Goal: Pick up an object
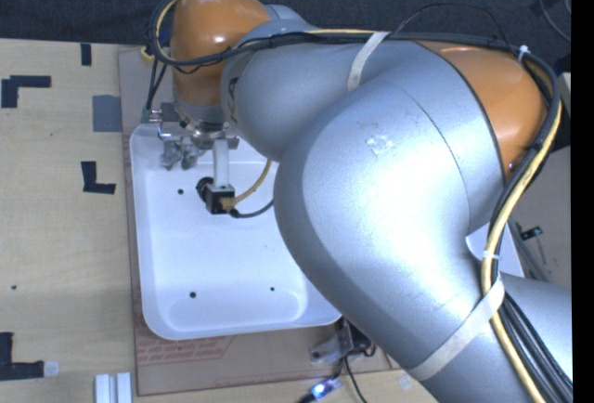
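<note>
Reaching in from the right, the smooth grey arm point(390, 188) with its glossy orange band point(209, 30) holds the gripper point(180, 158) over the far left corner of one shallow white bin point(213, 262) of smooth plastic with rounded corners. Its two small metal fingers point(170, 154) stand slightly apart with nothing between them. Three small dark dots point(192, 293) mark the bin floor. The pale wooden tabletop point(56, 253) bears four black tape marks point(93, 178) and one grey patch point(107, 110). Where the object lies I cannot tell, as the arm covers the bin's right part.
</note>
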Motion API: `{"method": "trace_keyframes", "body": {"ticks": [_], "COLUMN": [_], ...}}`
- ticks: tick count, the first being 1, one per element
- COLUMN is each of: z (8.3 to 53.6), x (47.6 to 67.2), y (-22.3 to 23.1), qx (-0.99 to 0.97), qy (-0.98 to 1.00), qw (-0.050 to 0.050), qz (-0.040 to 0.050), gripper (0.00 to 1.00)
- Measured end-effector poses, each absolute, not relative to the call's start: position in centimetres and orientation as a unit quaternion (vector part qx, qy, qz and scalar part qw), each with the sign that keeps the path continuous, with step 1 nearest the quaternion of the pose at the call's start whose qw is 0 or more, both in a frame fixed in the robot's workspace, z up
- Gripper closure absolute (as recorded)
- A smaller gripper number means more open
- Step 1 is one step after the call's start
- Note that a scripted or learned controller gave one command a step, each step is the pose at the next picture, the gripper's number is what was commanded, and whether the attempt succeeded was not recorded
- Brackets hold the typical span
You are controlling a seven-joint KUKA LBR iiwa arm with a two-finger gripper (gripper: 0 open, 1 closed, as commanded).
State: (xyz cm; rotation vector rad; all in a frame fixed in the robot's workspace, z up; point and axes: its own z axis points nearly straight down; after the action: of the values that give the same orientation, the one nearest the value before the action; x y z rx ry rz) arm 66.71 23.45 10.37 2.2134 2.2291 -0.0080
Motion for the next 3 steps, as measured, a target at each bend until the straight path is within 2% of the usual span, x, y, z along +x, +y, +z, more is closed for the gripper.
{"method": "trace_keyframes", "body": {"ticks": [1,3], "z": [8.3,10.4], "x": [66.7,66.7], "y": [23.3,23.4], "qx": [0.706,0.705], "qy": [0.708,0.709], "qw": [0.0,0.0], "qz": [-0.0023,-0.0031], "gripper": [1.0,1.0]}}
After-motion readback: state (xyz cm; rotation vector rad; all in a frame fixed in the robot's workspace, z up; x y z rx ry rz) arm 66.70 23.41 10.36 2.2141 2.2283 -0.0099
